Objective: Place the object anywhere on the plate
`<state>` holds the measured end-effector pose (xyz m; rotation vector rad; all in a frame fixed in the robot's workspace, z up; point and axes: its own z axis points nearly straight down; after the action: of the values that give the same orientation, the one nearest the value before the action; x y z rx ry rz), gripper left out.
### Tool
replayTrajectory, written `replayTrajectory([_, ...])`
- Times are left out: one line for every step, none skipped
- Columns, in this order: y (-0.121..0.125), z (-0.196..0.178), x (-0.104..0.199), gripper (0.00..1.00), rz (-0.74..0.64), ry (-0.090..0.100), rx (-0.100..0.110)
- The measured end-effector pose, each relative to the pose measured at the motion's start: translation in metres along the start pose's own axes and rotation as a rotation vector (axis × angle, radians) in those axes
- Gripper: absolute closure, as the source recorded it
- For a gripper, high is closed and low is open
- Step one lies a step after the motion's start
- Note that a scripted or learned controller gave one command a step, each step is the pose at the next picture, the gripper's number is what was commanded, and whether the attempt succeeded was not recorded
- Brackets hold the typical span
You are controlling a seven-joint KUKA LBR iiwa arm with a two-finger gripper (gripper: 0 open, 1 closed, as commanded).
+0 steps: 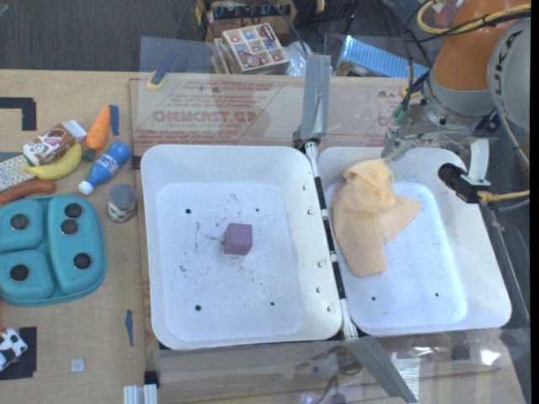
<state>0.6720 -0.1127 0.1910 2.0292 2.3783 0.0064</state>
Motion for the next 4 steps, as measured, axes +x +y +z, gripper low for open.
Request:
replayTrajectory([0.0, 0.0, 0.0, 0.0, 0.0, 0.0, 0.0])
replayTrajectory([0.001, -0.01, -0.001, 1.0, 0.0, -0.002, -0.004])
replayTrajectory([0.001, -0.01, -0.001, 0.0, -0.001, -0.002, -0.004])
replayTrajectory([0.003, -0.019, -0.002, 1.0, -0.001, -0.004, -0.009])
